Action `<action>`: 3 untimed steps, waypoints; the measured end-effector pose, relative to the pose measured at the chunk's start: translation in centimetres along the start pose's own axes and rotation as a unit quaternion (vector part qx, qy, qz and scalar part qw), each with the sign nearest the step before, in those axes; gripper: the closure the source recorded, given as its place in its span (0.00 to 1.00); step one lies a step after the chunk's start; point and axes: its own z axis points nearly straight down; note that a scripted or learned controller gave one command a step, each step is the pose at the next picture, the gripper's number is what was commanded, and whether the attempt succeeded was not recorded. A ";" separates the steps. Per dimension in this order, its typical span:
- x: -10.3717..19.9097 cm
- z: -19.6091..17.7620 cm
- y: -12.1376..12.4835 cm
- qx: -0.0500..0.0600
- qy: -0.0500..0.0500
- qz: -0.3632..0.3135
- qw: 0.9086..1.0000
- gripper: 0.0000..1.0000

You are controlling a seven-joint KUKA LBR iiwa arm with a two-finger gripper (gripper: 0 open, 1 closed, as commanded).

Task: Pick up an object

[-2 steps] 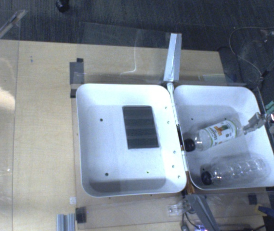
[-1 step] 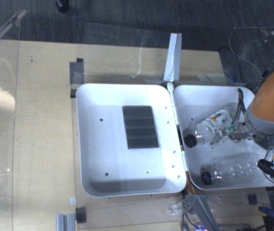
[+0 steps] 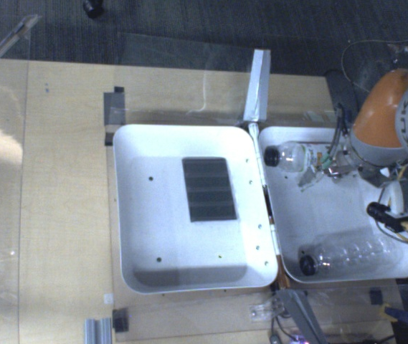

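A clear plastic bottle [image 3: 291,156] with a black cap lies on its side at the back left of the right bin [image 3: 333,213]. My gripper [image 3: 327,165] is low in that bin, right at the bottle's base end, and whether it touches the bottle is unclear. A second clear bottle [image 3: 343,252] with a black cap lies along the right bin's front wall. A dark grey ribbed rectangular pad [image 3: 209,189] lies flat in the middle of the left bin [image 3: 139,213].
The arm's orange band [image 3: 377,115] and grey body hang over the right bin's back right corner. Cables [image 3: 394,219] trail over the bin's right edge. A metal bar [image 3: 257,84] stands behind the divide between the bins.
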 end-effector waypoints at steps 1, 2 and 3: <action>-1.6 0.4 3.0 0.052 0.023 -0.061 0.997 0.00; -3.1 0.3 2.3 0.034 0.001 -0.061 0.998 1.00; -1.8 -10.3 5.2 0.022 0.003 -0.011 1.000 1.00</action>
